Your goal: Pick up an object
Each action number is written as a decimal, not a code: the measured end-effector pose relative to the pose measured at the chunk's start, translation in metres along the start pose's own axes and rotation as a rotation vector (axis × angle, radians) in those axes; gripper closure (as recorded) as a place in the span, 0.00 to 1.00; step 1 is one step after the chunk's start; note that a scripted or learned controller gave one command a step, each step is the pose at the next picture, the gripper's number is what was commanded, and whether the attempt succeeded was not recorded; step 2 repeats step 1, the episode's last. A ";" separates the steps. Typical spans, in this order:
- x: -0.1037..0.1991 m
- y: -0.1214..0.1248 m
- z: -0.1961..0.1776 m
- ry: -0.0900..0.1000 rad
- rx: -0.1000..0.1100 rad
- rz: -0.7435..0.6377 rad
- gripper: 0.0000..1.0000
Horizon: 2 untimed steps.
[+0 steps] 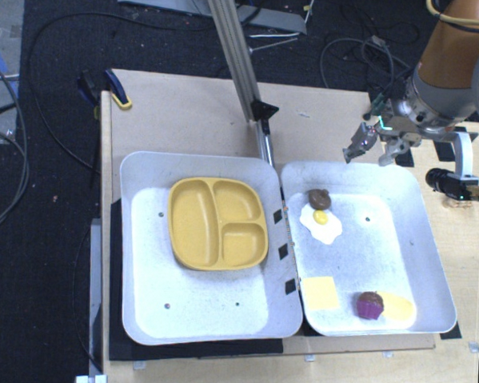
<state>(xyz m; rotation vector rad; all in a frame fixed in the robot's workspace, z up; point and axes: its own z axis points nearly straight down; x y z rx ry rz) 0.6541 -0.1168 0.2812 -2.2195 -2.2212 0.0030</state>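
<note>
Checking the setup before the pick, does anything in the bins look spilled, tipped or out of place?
Nothing stands out. The yellow divided plate lies flat in the left bin; the toy foods, including the fried egg, lie apart in the right bin.

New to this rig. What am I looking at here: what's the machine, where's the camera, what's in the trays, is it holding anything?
One camera, fixed above the bench, looks down at a slant. The machine at upper right is a grey robot arm with an orange band; its two-finger gripper hangs above the far edge of the right shallow white bin, fingers spread, nothing between them.

The left shallow white bin holds a yellow plastic plate with three compartments. The right bin holds toy food: a small brown lump touching a white fried egg with a yellow yolk, a pale yellow square slice, and a purple round piece beside a yellow oval piece.

The job is to pick up an object; none is picked yet.
</note>
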 end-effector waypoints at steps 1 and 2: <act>0.000 0.001 -0.002 0.000 -0.003 0.000 0.00; 0.000 0.001 -0.002 0.000 -0.003 0.000 0.00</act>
